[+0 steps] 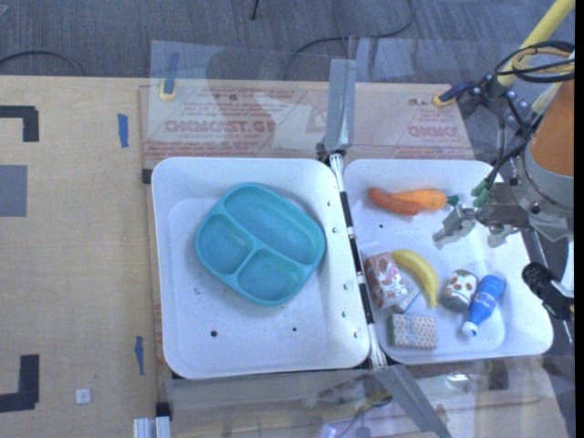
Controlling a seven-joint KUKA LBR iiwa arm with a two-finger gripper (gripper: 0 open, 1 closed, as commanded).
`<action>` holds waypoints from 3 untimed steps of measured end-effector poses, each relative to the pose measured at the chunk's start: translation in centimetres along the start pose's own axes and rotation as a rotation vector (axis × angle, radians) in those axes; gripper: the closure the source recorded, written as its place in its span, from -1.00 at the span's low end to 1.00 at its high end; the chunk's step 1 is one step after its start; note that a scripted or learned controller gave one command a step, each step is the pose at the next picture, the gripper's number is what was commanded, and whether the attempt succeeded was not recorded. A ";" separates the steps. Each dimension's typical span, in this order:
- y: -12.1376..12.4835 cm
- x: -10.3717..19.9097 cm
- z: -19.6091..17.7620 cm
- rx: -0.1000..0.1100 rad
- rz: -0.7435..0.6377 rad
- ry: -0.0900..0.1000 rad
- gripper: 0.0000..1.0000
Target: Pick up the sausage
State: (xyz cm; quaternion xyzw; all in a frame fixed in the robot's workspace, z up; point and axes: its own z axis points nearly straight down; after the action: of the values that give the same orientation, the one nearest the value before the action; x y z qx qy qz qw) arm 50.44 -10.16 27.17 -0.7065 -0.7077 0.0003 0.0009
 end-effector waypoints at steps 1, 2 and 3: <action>5.9 0.6 4.1 -0.004 0.058 -0.001 -1.00; 14.4 1.0 17.9 -0.006 -0.028 -0.002 -1.00; 14.3 0.9 16.9 -0.005 -0.025 -0.002 1.00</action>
State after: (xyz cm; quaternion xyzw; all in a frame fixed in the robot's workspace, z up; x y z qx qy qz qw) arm 64.74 -9.21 10.25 -0.6976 -0.7165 -0.0010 -0.0015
